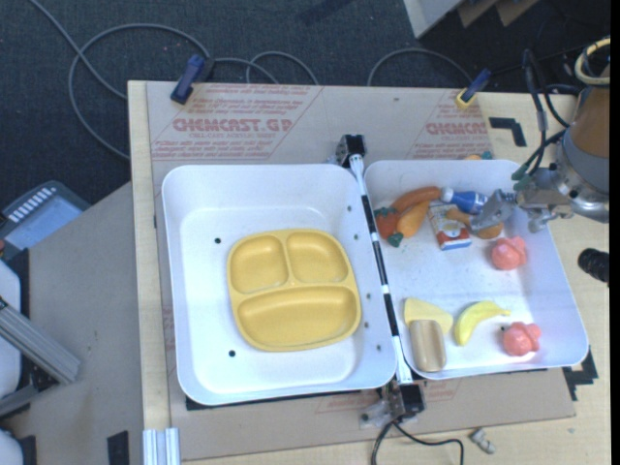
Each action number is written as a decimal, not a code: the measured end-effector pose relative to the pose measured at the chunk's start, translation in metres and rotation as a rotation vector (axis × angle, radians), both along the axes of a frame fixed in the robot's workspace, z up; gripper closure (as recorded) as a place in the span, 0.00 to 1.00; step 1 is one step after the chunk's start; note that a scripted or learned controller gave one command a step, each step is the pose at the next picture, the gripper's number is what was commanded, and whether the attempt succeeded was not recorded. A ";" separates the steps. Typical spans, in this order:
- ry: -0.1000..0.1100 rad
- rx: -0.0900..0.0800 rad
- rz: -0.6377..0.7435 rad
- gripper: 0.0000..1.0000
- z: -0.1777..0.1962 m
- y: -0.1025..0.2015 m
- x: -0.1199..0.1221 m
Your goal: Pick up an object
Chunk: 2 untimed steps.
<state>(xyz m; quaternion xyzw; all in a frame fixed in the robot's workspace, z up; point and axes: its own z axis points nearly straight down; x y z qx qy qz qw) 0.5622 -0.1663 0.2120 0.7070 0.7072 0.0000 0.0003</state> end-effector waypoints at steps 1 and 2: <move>-0.007 0.003 0.003 0.00 -0.124 -0.050 0.057; -0.009 -0.002 0.004 1.00 -0.114 -0.052 0.057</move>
